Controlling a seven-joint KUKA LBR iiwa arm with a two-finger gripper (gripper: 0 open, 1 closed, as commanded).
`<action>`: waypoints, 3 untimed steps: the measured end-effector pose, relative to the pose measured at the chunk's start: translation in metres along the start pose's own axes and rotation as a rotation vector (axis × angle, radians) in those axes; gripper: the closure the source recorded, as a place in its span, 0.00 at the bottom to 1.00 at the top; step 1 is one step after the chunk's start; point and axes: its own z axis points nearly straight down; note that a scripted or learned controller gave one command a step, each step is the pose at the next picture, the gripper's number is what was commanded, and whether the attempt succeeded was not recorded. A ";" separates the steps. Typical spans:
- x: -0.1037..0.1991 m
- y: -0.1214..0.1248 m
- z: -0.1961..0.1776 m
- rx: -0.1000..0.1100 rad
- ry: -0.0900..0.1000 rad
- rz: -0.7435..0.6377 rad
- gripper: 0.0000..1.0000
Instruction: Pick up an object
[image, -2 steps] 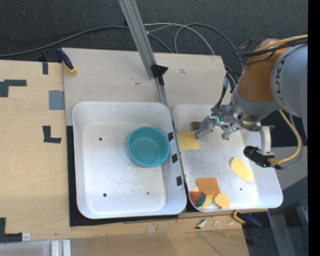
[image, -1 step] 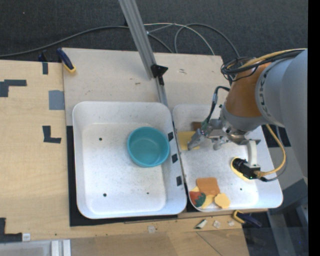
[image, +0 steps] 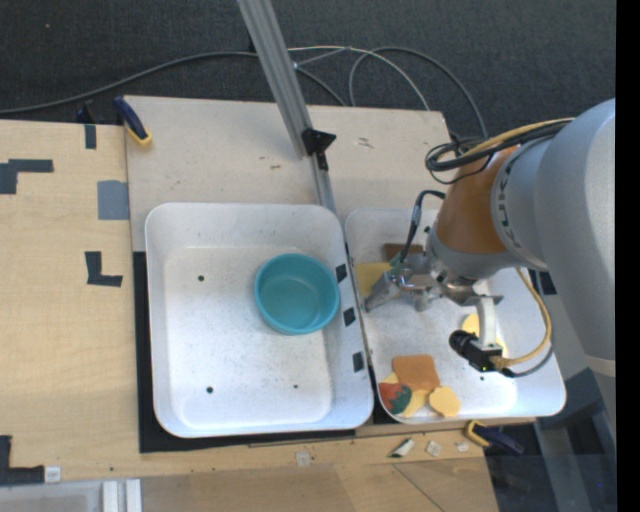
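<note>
Sponge (image: 370, 276), yellow and probably soft and light, lies under my gripper (image: 385, 290), so I would pinch its edges, but whether my jaws are wide or narrow I cannot tell.

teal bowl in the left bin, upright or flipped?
Upright. The teal bowl shows its open mouth and inner floor to the camera, rim uppermost, standing in the left bin near its right wall. Nothing visible inside it.

You're looking at two white bins (image: 170, 330) in glossy, speckled plastic; the teal bowl (image: 295, 292) on the left reads as smooth plastic, the bench (image: 60, 330) pale matt wood, the slanted pole (image: 280, 70) brushed metal
</note>
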 end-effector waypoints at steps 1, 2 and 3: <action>0.001 0.000 -0.012 0.001 0.002 -0.001 1.00; -0.005 -0.008 -0.064 -0.002 0.002 0.002 1.00; 0.002 -0.004 -0.110 -0.003 0.002 0.000 1.00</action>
